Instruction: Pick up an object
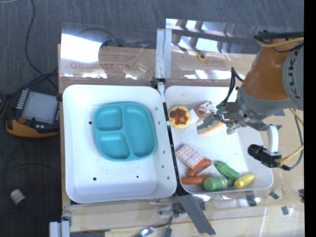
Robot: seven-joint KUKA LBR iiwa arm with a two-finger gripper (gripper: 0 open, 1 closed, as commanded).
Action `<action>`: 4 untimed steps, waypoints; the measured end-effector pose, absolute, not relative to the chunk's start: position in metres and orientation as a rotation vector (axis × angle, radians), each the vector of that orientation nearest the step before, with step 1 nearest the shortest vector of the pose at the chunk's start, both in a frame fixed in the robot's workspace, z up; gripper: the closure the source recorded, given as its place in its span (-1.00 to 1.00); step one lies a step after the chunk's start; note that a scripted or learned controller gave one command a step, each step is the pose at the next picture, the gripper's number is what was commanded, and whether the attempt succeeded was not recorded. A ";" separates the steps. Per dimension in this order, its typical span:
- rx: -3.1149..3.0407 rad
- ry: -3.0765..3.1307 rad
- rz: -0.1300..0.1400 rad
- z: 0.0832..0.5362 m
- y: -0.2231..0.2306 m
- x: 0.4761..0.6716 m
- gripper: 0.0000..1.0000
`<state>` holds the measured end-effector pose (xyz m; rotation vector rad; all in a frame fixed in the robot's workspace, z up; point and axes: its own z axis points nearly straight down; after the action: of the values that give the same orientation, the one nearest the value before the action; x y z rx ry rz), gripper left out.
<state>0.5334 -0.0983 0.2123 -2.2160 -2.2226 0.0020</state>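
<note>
Gripper is over the right bin, fingers closed on an orange carrot-like toy lying between them. Judged light, rigid and smooth plastic; a mid-length grip suits it, and slipping is the risk. Just left lies a toy pizza. Beyond that, in the left bin, sits a turquoise divided plate.

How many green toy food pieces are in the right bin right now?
2. A green cucumber-like piece lies near the right bin's front edge, and a rounder green piece sits just in front of it, beside the yellow piece. Others may be hidden under the pile.
</note>
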 end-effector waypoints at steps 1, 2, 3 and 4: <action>-2.262 -2.176 0.002 0.180 -0.155 0.582 -1.00; -1.965 -2.450 0.002 0.180 -0.122 0.577 -1.00; -2.093 -2.358 -0.010 0.090 -0.148 0.601 -1.00; -2.129 -2.311 0.003 0.162 -0.130 0.638 -1.00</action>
<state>0.6378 -0.1303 0.1621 -2.1295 -2.3108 0.0033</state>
